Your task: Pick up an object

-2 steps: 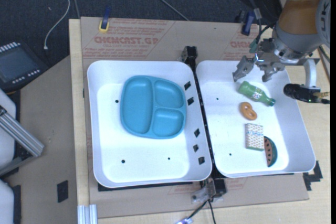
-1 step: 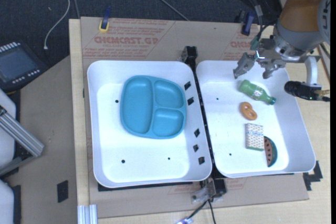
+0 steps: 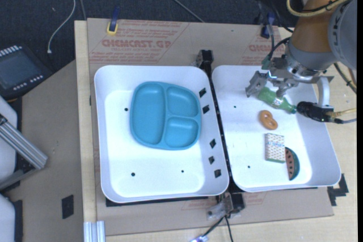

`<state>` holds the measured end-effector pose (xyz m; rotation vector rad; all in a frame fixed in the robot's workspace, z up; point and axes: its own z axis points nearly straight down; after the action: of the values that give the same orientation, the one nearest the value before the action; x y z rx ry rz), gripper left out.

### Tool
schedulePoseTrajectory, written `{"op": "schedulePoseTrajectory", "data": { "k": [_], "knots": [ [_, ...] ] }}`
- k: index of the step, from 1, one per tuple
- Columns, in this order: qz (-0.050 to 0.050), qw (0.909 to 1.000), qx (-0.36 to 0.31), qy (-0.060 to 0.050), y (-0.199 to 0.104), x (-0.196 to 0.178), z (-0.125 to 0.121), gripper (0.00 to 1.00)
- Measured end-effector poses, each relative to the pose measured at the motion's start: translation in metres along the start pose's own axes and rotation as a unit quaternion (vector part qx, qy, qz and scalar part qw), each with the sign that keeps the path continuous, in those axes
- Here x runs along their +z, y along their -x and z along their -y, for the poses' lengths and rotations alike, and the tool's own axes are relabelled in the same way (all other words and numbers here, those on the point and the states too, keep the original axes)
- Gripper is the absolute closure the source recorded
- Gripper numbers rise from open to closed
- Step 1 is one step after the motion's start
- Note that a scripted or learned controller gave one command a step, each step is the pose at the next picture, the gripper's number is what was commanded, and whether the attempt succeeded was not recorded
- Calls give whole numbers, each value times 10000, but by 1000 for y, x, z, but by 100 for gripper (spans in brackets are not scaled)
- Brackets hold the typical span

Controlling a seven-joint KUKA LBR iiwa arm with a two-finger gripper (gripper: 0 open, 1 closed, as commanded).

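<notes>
My gripper (image 3: 271, 86) hangs over the far part of the right bin (image 3: 244, 139), fingers spread apart. A green bottle-shaped object (image 3: 276, 100) lies tilted just beneath and slightly in front of the fingertips; it is not clamped between them. Nearer the front lie a small orange ring-shaped pastry (image 3: 268, 119), a patterned rectangular packet (image 3: 275, 148) and a dark watermelon-like slice (image 3: 291, 162) beside the packet.
The left bin (image 3: 113, 139) holds a blue divided plate (image 3: 165, 115). A black divider with clips runs between the bins (image 3: 212, 122). The arm's orange band (image 3: 323, 14) rises at the far right. Cables lie on the dark floor behind.
</notes>
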<state>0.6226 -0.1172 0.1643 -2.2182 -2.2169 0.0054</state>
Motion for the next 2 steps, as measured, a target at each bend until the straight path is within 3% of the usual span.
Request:
{"op": "schedulePoseTrajectory", "data": {
  "k": [2],
  "knots": [
    [0,10000,-5,6,-11,81,1,0]
  ]
}}
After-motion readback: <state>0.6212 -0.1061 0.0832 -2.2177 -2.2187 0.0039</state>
